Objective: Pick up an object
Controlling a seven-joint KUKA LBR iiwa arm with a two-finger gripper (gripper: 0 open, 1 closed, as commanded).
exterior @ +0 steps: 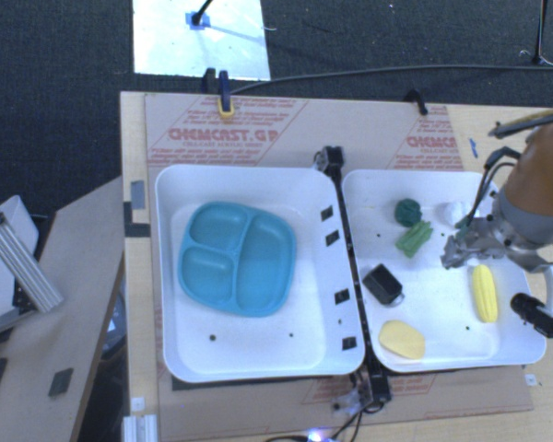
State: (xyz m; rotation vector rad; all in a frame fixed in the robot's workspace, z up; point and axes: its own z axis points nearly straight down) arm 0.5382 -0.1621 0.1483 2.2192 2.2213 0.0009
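Note:
My gripper [458, 250] hangs low over the right side of the right bin [442, 343], with the grey wrist and orange band behind it. A long yellow piece [485, 293] lies just to its lower right, close to it but apart. To its left sit a light green piece [413, 238] and a dark green round thing [406, 212]. A small white thing [448, 213] rests just above the gripper. A black block [383, 284] lies near the bin's left wall, and a yellow oval [402, 339] lies at the front.
The left bin [212, 348] holds a blue divided plate [236, 258]. A black divider with clips [343, 274] runs between the two bins. Bare white floor shows in the middle of the right bin.

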